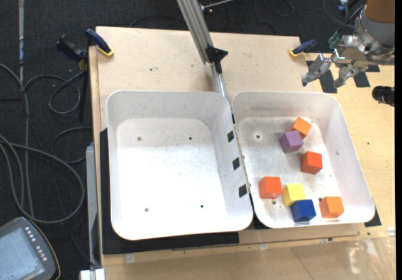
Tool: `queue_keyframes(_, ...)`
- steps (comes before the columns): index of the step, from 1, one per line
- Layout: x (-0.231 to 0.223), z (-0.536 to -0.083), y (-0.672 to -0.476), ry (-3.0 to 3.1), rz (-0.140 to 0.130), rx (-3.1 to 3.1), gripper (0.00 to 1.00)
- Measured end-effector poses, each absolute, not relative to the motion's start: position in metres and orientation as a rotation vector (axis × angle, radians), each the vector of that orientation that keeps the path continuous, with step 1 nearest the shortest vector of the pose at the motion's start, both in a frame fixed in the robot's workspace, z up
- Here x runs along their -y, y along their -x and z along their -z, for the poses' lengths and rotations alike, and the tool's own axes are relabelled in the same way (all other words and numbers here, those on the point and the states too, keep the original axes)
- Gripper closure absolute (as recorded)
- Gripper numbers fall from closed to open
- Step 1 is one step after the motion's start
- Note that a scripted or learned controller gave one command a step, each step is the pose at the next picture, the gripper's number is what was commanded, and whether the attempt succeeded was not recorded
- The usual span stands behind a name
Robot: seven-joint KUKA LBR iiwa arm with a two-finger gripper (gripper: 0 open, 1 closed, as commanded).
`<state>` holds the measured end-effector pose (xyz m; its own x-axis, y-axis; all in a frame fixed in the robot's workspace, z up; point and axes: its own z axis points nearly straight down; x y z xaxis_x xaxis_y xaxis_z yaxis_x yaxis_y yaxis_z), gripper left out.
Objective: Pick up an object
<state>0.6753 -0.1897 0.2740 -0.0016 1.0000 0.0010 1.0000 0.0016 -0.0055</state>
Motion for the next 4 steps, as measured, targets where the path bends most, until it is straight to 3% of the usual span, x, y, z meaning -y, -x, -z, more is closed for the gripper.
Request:
queue_keyframes(1, 0.189, -0.277, -0.676, 2.217, -0.003, 2.224, 0.0)
queue_keyframes(2, 0.187, -0.215, -0.669, 2.218, -0.006, 2.218, 0.0)
queue_keyframes(4, 0.181, -0.105, -0.677, 2.215, -0.005, 2.222, 0.0)
